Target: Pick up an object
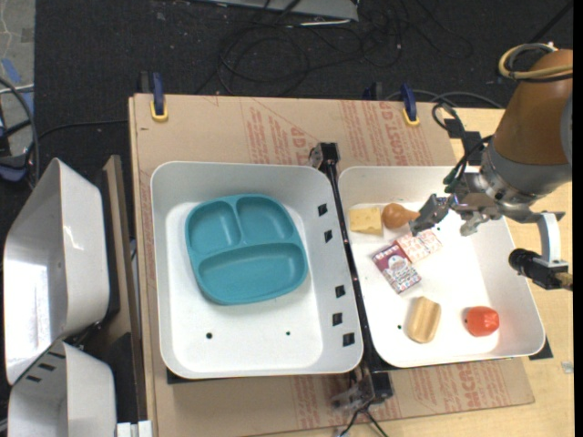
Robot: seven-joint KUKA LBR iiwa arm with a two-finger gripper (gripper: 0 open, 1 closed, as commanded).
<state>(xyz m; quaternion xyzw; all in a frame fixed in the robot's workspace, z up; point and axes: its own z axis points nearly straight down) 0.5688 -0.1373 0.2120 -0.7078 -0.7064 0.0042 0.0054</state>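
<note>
The right bin [510, 271] holds several objects: a yellow cheese wedge [366, 218], a brown round piece [395, 215], a purple and white packet [397, 269], a small red and white packet [422, 244], a tan bread roll [423, 320] and a red tomato [481, 320]. My gripper [452, 217] hangs over the back of this bin, just right of the brown piece and above the small red and white packet. Its fingers stand spread open, with nothing between them.
The left bin [173, 271] carries a teal divided plate [245, 248]. A black divider [339, 244] runs between the two bins. The grey arm with its orange band [537, 98] comes in from the right. White tubs [50, 271] stand left of the bench.
</note>
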